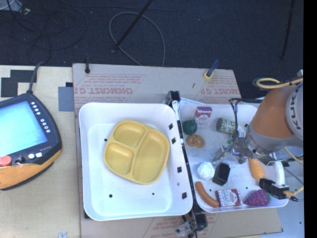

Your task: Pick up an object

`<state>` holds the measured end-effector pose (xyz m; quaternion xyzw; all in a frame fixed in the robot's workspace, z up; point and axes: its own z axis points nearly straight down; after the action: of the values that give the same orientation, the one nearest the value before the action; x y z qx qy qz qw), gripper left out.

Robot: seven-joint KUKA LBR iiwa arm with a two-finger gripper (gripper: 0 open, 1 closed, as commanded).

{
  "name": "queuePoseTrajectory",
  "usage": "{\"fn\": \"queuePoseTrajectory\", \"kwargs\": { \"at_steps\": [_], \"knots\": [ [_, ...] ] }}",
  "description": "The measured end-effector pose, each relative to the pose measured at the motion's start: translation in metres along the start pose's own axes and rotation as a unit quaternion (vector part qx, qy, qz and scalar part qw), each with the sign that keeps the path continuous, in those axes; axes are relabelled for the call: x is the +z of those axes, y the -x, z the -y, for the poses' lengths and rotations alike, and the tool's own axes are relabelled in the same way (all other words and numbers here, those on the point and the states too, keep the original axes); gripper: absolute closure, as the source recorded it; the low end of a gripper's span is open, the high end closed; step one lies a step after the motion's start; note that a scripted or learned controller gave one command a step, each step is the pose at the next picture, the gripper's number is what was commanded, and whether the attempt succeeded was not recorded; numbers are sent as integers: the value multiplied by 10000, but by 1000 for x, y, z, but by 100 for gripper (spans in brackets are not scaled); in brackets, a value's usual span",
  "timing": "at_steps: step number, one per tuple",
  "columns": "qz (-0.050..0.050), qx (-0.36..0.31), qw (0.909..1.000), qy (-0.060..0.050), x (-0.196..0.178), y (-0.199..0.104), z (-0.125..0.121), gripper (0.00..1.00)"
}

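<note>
The right bin [237, 108] holds a scatter of small toy foods, and any 1 of them would satisfy the task. Closest to the gripper [237, 150] are a black block [221, 173] and a white lump [205, 170] just beside it, with a pretzel [195, 141] and a dark green ball [189, 127] further toward the divider. A sausage [206, 194], a red-and-white packet [228, 198] and a purple grape bunch [257, 198] lie along the near edge; a carrot [256, 168] sits under the wrist.

The gripper is low among them, metal parts splayed, but whether its jaws are apart or together I cannot tell, and nothing is visibly between them.

I'd judge the black block the best target: centre over it and descend straight, avoiding the white lump. The left bin [94, 182] carries only a yellow divided plate [136, 151].
</note>
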<state>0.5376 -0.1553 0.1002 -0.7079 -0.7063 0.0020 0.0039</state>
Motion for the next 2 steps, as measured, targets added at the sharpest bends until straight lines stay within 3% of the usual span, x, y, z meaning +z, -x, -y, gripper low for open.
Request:
{"fn": "queuePoseTrajectory", "kwargs": {
  "at_steps": [1,2],
  "knots": [
    [1,-8,10000,38,12,-4,33,0],
    [141,74,9998,128,9,-43,44,0]
  ]
}}
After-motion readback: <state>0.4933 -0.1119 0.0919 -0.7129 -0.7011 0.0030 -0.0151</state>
